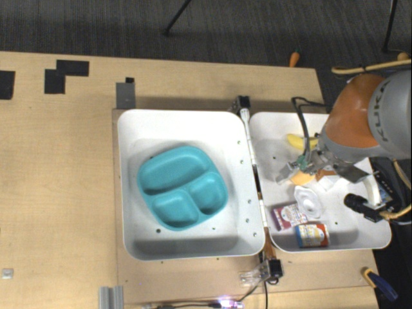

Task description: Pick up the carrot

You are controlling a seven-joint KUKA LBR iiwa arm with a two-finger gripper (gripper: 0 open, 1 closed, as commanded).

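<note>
In the right bin (360, 240) the gripper (297, 167) is down low near the bin's middle, tilted toward the left. A small orange-yellow piece, seemingly the carrot (302, 178), lies right under and against the gripper's lower side, partly hidden by it. I cannot make out whether the carrot is held. The grey arm with its orange band (351, 118) covers the bin's upper right part.
A yellow item (295, 140) lies just above the gripper. Below it sit a white cup (309, 202), a purple packet (289, 216) and a small can (312, 235). The left bin (129, 172) holds a teal divided plate (183, 187).
</note>
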